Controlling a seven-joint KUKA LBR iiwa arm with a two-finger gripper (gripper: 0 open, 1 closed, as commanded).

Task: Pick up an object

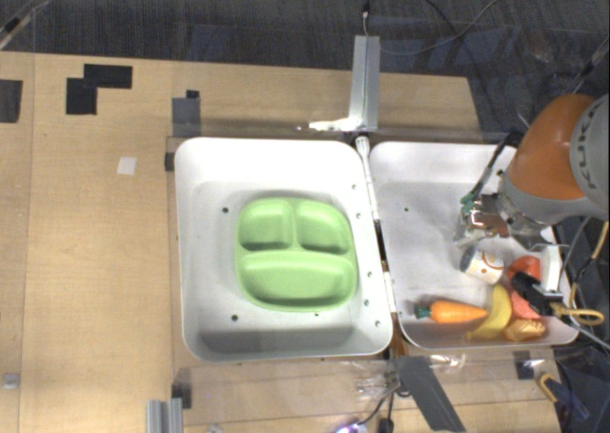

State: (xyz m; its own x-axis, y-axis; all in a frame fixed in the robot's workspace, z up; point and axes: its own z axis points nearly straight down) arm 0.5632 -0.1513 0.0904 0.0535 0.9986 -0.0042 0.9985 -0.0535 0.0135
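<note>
My gripper hangs low over the right bin, near its right-hand side, under the grey wrist and the orange band. Just below it lies a small white cylinder with an orange mark. Along the bin's front edge sit an orange carrot, a yellow banana, a pink-red piece and a tan piece. A red-orange item lies to the right of the white cylinder. Nothing shows in the gripper's grasp.
The left bin holds a green divided plate in its middle. A metal post stands behind the seam between the bins. Cables trail at the far right and across the back.
</note>
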